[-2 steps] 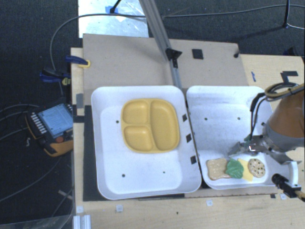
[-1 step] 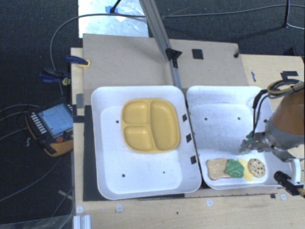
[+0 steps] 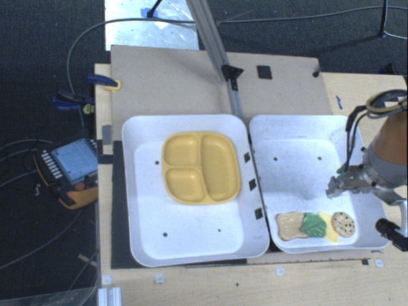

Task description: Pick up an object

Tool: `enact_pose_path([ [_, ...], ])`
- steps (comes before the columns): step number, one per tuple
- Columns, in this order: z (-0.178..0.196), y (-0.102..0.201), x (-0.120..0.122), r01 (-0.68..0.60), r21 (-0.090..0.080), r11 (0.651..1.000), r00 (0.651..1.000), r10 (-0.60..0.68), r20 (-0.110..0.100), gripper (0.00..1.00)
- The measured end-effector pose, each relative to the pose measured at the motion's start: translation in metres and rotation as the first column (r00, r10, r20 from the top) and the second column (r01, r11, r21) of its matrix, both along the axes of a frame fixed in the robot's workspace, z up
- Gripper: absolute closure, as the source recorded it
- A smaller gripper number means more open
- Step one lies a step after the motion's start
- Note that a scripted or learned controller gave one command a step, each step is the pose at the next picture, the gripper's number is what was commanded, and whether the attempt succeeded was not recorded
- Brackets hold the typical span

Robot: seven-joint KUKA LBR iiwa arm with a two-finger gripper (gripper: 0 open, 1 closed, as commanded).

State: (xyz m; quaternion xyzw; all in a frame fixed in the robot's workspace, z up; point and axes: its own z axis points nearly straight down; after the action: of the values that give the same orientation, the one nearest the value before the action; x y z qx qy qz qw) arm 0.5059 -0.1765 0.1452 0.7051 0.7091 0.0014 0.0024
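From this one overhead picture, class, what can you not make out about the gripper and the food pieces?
- Gripper, camera view: too small and blurred to tell the state of its tips.
- Yellow piece: partly covered by the green piece and the cookie.
- Arm: cut off by the right edge.

Two white bins (image 3: 191, 234) (image 3: 299, 139) sit side by side on the desk (image 3: 166, 81), one yellow divided plate (image 3: 201, 167) in the left, and one toast slice (image 3: 290, 225), one green leaf (image 3: 313, 224), one yellow piece (image 3: 330, 229) and one cookie (image 3: 343, 223) in the right.
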Motion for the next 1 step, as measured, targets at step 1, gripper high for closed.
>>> enact_pose_path([
  [1,0.0643,-0.0021,0.0039,-0.001,-0.001,1.000,1.000,0.001,0.002,1.00],
])
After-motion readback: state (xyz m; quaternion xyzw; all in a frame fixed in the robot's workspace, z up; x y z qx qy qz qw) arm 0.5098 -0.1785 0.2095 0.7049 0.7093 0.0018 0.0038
